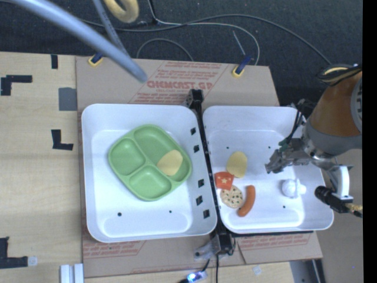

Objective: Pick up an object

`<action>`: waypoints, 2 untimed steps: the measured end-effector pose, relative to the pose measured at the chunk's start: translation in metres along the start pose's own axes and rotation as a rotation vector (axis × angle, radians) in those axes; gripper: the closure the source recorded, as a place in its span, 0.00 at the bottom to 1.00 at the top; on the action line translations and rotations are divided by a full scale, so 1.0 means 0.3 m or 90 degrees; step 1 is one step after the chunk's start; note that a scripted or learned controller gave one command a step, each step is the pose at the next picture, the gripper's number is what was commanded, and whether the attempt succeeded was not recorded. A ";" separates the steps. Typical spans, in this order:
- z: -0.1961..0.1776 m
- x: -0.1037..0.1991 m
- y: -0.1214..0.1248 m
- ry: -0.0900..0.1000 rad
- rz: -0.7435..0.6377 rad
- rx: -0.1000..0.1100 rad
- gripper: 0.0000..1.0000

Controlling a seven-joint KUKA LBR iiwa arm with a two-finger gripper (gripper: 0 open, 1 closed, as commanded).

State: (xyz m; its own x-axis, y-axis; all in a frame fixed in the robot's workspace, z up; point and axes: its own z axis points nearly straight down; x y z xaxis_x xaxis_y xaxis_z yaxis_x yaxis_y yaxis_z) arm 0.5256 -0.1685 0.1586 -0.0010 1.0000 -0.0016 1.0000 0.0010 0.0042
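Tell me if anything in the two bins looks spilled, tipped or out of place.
Nothing stands out. The green divided plate lies flat in the left white bin, a yellow piece in one compartment. The small food items lie loose in the right white bin.

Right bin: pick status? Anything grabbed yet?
Done: the arm has reached over the right white bin, gripper low near its middle. In hand: nothing visibly held. Left: the grasp itself; the yellow oval piece, red wedge, speckled round cookie, orange sausage and small white object all lie loose.
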 end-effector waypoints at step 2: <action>-0.244 -0.026 0.027 0.001 0.000 0.002 1.00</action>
State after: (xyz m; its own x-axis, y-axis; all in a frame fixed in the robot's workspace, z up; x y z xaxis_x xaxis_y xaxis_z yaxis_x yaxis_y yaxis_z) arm 0.5333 -0.1761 0.2319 -0.0013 1.0000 -0.0003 1.0000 0.0013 0.0007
